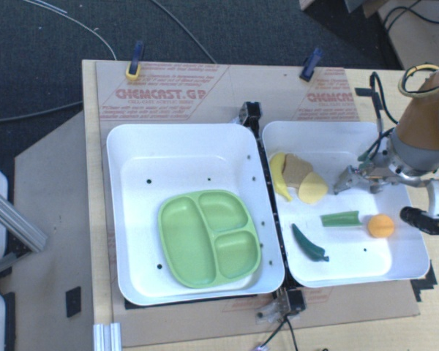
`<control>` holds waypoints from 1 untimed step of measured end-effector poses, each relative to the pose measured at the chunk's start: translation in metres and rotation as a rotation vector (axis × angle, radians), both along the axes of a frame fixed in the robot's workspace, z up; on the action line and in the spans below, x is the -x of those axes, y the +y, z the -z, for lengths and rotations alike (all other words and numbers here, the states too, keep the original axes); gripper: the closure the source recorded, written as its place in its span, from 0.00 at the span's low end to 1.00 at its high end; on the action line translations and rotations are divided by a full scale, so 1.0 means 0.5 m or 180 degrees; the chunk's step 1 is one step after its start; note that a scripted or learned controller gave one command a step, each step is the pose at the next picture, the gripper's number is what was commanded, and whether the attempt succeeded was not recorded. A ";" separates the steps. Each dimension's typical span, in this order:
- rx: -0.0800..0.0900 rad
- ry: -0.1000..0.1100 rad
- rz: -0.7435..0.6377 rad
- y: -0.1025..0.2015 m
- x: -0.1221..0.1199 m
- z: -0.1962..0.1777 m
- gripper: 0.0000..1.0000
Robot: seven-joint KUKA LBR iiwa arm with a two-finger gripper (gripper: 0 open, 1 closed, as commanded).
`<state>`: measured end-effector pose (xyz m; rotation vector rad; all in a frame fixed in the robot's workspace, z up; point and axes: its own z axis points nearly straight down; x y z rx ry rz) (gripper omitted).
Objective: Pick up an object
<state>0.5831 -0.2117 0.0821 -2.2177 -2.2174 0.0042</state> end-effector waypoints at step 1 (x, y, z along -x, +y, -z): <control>0.0007 -0.0019 -0.0002 -0.001 -0.003 -0.027 1.00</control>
